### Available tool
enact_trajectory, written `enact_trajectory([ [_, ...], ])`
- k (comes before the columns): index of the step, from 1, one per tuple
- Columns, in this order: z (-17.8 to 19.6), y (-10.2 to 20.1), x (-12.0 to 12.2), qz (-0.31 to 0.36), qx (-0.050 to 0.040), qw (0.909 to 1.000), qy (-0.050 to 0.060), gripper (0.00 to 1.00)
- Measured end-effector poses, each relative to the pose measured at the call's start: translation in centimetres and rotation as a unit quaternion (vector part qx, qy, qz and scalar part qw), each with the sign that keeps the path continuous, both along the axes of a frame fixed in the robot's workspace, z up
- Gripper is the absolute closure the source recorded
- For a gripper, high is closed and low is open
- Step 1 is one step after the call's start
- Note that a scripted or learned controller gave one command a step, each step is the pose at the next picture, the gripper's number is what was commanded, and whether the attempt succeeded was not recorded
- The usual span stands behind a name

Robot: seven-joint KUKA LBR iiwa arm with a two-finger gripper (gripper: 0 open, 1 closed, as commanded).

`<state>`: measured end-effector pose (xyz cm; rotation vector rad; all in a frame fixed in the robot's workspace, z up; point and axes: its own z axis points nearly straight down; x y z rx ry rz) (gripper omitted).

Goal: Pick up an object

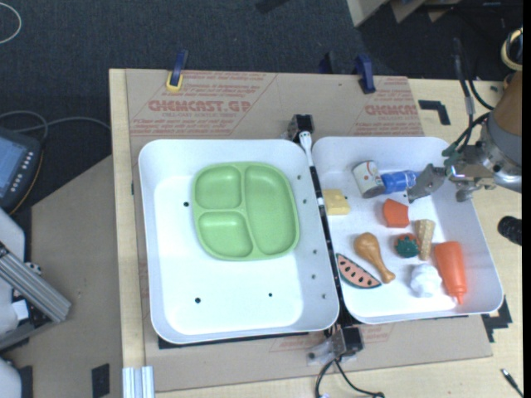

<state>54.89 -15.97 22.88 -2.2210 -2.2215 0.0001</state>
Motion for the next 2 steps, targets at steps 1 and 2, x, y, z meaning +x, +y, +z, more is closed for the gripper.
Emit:
enact_trajectory([
  [1, -5.9, 0.6, 0.6, 0.000, 0.0012, 1.0000, 0.003, 0.00],
  [2, -12.1, 1.4, 0.6, 0.000, 0.0013, 1.0000, 0.003, 0.00],
])
